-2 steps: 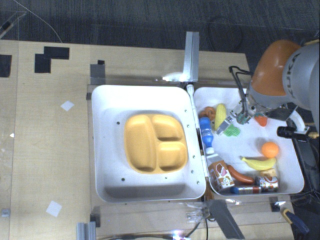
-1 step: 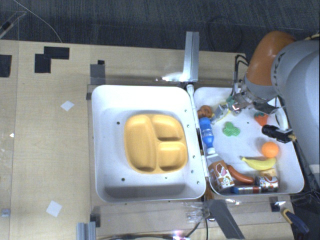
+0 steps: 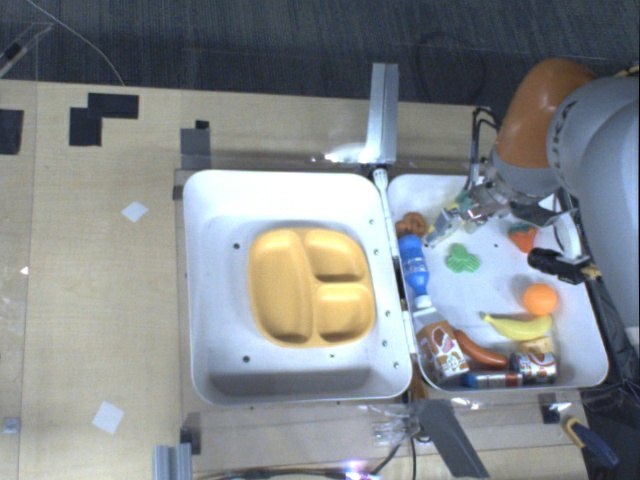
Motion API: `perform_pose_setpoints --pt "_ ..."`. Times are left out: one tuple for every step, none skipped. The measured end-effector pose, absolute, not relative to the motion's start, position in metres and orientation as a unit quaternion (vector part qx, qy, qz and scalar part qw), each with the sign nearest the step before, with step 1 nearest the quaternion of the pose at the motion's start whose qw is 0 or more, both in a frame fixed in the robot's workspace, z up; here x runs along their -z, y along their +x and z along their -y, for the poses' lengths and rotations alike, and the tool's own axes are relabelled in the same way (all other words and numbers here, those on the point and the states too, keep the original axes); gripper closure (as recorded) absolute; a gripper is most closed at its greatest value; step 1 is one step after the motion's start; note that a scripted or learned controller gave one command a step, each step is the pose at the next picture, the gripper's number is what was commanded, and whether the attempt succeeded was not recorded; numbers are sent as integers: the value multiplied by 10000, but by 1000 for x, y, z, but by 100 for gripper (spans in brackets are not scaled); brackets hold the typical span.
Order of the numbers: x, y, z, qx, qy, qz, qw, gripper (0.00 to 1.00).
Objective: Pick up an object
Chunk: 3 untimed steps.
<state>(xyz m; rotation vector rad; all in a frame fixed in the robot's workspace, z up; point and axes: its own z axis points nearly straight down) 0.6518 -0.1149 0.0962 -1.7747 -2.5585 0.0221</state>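
You see the gripper [image 3: 452, 220] in the right bin [image 3: 600, 353], fingers hard to read so I cannot tell their state, and the green toy [image 3: 461, 259] lies just below them, toward the camera.

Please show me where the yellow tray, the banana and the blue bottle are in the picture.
yellow tray [image 3: 308, 286]: camera view, left bin; point on the ridge between its compartments.
banana [image 3: 518, 325]: camera view, right bin; point on the middle of its curve.
blue bottle [image 3: 414, 268]: camera view, right bin's left edge; point on its body.
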Motion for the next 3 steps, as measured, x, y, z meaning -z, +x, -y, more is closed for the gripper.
perform_pose_setpoints --pt "-189 671 43 38 -6709 7415 -37 100" --pt "-93 645 130 1 -6587 7524 -21 100" --pt "-94 647 126 15 -6564 7544 -23 0"
